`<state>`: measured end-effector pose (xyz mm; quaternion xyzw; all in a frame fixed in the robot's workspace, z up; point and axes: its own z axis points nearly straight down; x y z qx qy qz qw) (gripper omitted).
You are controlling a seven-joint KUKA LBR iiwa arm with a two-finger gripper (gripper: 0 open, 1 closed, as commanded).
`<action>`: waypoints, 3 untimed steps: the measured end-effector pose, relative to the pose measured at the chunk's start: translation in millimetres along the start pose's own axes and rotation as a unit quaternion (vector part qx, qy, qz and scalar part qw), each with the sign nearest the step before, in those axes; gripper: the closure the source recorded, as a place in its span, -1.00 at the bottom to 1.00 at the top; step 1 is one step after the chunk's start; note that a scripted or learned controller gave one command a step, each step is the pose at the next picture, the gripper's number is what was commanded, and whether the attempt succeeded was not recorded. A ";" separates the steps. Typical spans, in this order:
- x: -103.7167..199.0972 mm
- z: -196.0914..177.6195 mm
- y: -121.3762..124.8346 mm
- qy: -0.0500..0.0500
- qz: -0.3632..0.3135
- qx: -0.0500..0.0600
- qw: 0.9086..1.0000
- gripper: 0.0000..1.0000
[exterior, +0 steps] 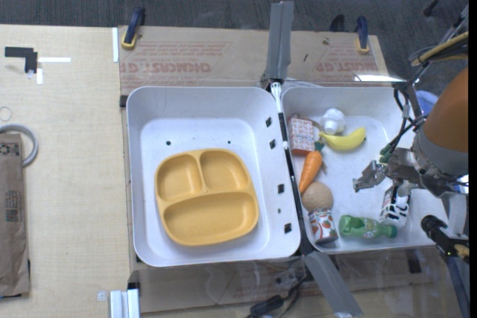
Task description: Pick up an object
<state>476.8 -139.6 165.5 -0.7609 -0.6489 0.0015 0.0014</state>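
Objects are lying in the right bin [350, 97]: we are seeing a banana [344, 138], carrot [311, 168] and green bottle [367, 227]. Our gripper [394, 206] is hanging just right of that bottle; its state we cannot tell. Left of this bin, the left bin [141, 160] is holding a yellow divided plate [206, 195].

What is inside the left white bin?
The left white bin contains one yellow divided plate, lying flat. The bin floor under the plate is covered, so anything beneath it cannot be seen.
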 end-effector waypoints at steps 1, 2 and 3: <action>-33.7 -24.5 6.0 -0.001 -0.103 -0.002 0.995 -1.00; -67.6 62.6 12.0 0.000 -0.135 -0.002 0.991 -1.00; -67.7 54.2 12.1 -0.001 -0.134 -0.002 0.991 1.00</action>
